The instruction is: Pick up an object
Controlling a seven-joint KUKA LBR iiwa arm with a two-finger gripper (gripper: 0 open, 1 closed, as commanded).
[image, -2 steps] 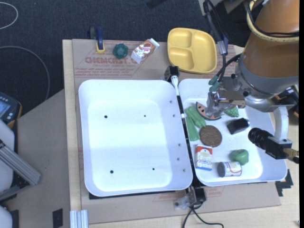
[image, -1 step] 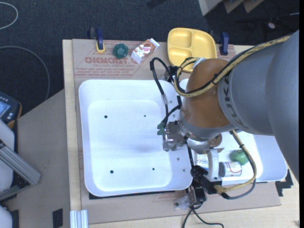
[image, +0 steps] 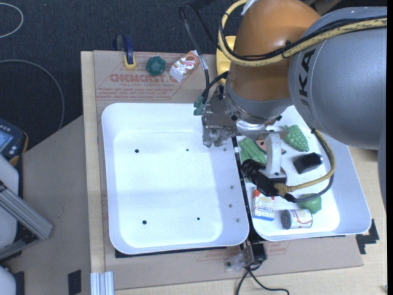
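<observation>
My gripper hangs low over the far right corner of the left bin, beside the wall shared with the right bin. The orange wrist band and grey arm cover much of the right bin. Showing there are a green bumpy object, a black block, a green piece, another green piece, a white carton and a small lying bottle. I see nothing in the gripper.
On the cardboard behind the bins lie a blue clip, a teal round object and a red-and-white wrapper. Black cables loop down from the wrist over the right bin.
</observation>
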